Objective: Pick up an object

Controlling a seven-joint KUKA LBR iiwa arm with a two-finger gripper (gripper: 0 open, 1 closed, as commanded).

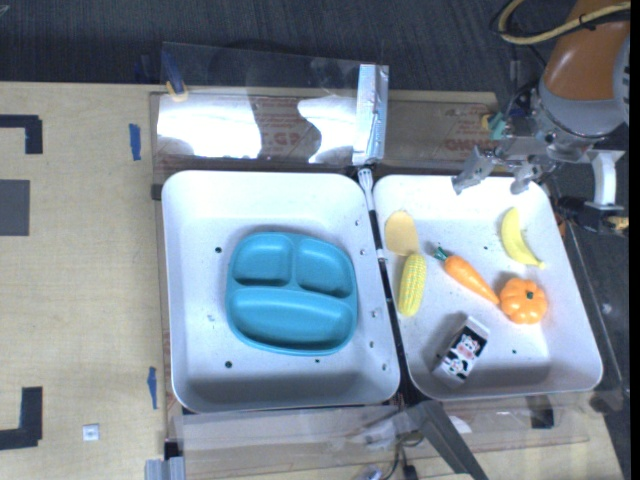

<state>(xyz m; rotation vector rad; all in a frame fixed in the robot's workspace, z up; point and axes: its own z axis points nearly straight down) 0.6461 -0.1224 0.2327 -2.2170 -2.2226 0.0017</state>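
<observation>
Gripper [497, 175] position: we see it at the upper edge of the right bin [575, 363], its two fingers spread apart and grasping nothing. We note the grey arm [585, 78] entering from the upper right. Nearest to the gripper lies a banana [518, 237], just below it near the bin's right wall. Below that sit a small orange pumpkin [523, 300] and a carrot [466, 274], touching or nearly so. Further left we find a corn cob [411, 283], with a yellow pear-like piece [401, 232] above it. A small black-and-white carton [460, 349] lies toward the bin's lower edge. The left bin [190, 268] holds a blue divided tray [293, 291].
</observation>
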